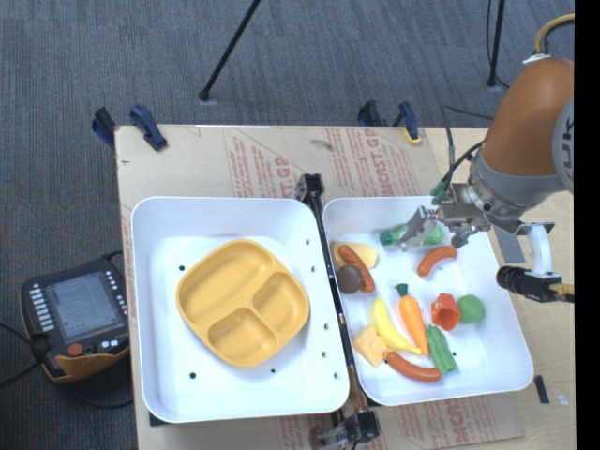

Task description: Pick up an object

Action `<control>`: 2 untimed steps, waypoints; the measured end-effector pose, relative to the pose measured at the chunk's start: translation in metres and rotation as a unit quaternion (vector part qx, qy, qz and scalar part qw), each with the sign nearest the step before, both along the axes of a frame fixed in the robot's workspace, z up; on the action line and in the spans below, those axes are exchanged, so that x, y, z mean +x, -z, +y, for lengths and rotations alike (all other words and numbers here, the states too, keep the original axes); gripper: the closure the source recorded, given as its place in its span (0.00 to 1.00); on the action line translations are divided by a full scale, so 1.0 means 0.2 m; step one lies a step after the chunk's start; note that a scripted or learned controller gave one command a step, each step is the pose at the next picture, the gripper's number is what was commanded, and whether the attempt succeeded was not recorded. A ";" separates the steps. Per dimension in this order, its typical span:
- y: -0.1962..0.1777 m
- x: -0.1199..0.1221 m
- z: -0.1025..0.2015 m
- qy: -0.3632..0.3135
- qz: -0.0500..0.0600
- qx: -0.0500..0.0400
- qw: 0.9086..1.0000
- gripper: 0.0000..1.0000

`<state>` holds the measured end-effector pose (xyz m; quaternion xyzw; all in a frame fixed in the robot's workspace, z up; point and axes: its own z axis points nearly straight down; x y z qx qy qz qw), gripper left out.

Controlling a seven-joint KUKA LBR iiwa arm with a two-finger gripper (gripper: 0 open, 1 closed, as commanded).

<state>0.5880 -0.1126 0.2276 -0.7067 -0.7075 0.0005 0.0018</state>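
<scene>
My gripper (439, 227) hangs over the far part of the right bin (511, 368), its two grey fingers spread open. Directly beneath and between them lies a green vegetable (401, 236), partly hidden; I cannot tell whether the fingers touch it. A red sausage (437, 260) lies just in front of the gripper. Toward the near side are a carrot (411, 317), a banana (385, 324), a red pepper (444, 311), a green ball (472, 308), a green cucumber (439, 347) and another sausage (411, 368).
The left bin (155, 364) holds a yellow divided plate (242, 301). By the divider sit a red sausage (357, 266), a brown ball (349, 278) and a yellow wedge (369, 346). A teach pendant (71, 319) lies left of the bench. Blue clamps (146, 125) grip the far edge.
</scene>
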 end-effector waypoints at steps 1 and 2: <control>0.69 -0.20 0.09 0.001 0.001 0.000 1.000 0.00; 0.64 -0.20 0.09 0.004 0.001 0.001 1.000 1.00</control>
